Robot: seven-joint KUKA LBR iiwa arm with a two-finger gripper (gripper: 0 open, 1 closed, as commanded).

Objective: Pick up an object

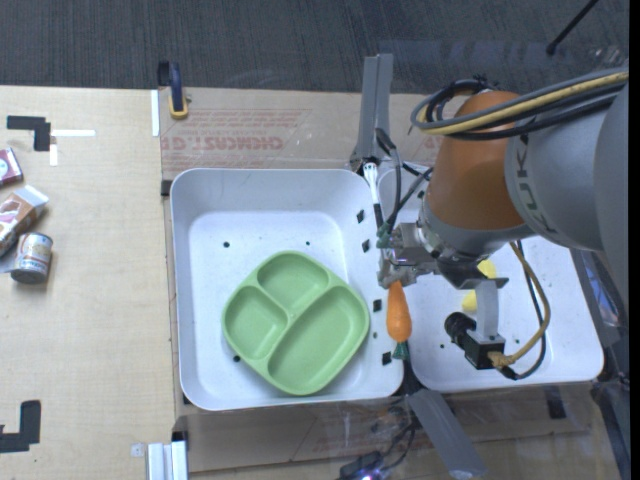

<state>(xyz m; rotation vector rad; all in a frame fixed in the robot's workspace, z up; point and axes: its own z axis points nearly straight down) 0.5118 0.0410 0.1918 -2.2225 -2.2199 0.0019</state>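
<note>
Far to the left of the left bin (190, 298), out on the bare table (90, 368), a small tin can (32, 258) lies beside a couple of flat packets (12, 213). Past them comes the left bin itself, and inside it a green divided plate (295, 323) rests flat toward the bin's near right corner, its three compartments facing up. Along the left bin's right wall, where it meets the right bin (560, 368), an orange carrot (398, 315) stands nearly upright, its green end pointing down just over the seam between the two bins. My gripper (398, 276) sits directly above the carrot's top end, and whether my fingers are apart, together, or pinching the carrot I cannot tell from this angle, because my wrist covers them. Right of the left bin, over the right bin, my grey arm (570, 158) with its orange band (475, 183) reaches in, trailing black and yellow cables (520, 93). Below it, on the right bin's floor, a yellow object (485, 268) peeks out beside a black fitting (475, 343).
</note>
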